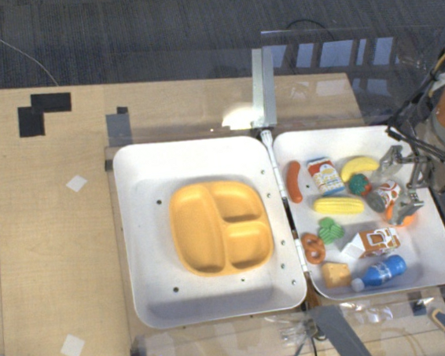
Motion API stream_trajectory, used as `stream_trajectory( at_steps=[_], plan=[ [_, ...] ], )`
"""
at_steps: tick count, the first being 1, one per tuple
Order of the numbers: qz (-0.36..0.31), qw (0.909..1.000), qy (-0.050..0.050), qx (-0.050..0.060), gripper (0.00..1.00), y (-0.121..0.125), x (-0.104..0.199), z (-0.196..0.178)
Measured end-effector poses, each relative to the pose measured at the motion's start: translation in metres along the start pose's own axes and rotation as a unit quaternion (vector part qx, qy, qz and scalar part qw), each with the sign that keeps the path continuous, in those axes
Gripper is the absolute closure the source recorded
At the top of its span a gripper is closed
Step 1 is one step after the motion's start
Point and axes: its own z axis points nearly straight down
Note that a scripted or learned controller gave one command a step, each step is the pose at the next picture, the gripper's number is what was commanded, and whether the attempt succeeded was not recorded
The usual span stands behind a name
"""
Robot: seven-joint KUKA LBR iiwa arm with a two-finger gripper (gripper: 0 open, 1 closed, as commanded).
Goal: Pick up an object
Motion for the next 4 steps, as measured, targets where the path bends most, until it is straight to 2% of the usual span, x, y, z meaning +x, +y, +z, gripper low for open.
stream_trajectory(
  at_steps=[1, 2, 3, 4],
  plan=[
    [0.04, 0.9992, -0.001, -0.001, 0.0, 0.049, -0.013, -0.003],
    [0.196, 0.9806, -0.005, -0.001, 0.0, 0.063, -0.067, 0.098],
    [0.39, 0.9208, 0.0, -0.002, 0.0, 0.052, -0.113, 0.104],
    [0.497, 0.8677, -0.001, -0.002, 0.0, 0.052, -0.118, 0.105]
  ],
)
